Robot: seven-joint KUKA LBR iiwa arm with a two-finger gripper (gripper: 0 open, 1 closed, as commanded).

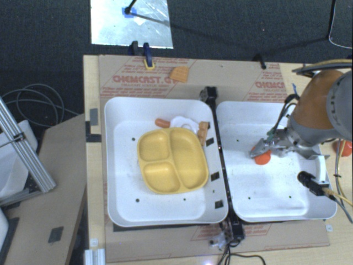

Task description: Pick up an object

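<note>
**Jaws down at an orange object in the right bin**

The arm (322, 106) reaches in over the right bin (276, 203), and its jaws (260, 149) sit low near the bin floor, right at a small orange-red object (263, 158). The object lies in the middle of that bin, touching or just beneath the metal fingertips. The view is too coarse to say whether the jaws are apart or clamped on it, so I cannot tell; the object may simply lie beside them.

The left bin (124, 203) holds a yellow divided plate (171, 160), with a small sausage-like piece (162, 123), a white item (182, 122) and a brown piece (203, 130) along the plate's far edge. None of these is near the arm.

My reading is that the step in hand is the grasp itself: the approach looks finished and no lift has begun. The next move calls for a firm closing on the orange object, then a straight rise clear of the bin floor. Being small and apparently rounded, the object could roll or squirt out sideways if the closing is off-centre.
</note>
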